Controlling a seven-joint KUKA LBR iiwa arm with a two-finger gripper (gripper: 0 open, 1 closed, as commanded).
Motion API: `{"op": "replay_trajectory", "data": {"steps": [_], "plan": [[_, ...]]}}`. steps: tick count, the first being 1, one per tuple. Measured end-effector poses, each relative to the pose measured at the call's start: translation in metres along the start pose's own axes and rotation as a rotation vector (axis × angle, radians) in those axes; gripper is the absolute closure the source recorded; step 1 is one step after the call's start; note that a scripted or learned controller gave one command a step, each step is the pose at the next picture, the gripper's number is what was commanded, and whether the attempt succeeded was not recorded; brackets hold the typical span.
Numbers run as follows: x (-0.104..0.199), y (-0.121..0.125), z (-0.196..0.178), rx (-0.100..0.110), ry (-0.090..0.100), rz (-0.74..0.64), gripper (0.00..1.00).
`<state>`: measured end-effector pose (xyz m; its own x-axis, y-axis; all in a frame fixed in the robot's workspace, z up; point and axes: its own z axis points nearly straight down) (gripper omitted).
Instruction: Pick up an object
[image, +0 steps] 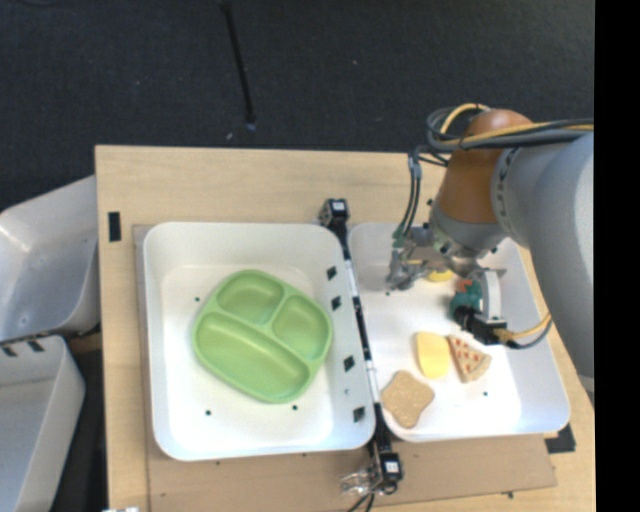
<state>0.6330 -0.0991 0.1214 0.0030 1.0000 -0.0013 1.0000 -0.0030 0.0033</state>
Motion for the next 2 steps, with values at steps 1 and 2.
{"op": "replay_trajectory", "data": {"steps": [1, 2], "plan": [[-0.006, 0.000, -0.045, -0.001, 0.001, 0.002, 1.00], [-0.005, 0.002, -0.110, -0.005, 0.000, -0.006, 1.00]]}}
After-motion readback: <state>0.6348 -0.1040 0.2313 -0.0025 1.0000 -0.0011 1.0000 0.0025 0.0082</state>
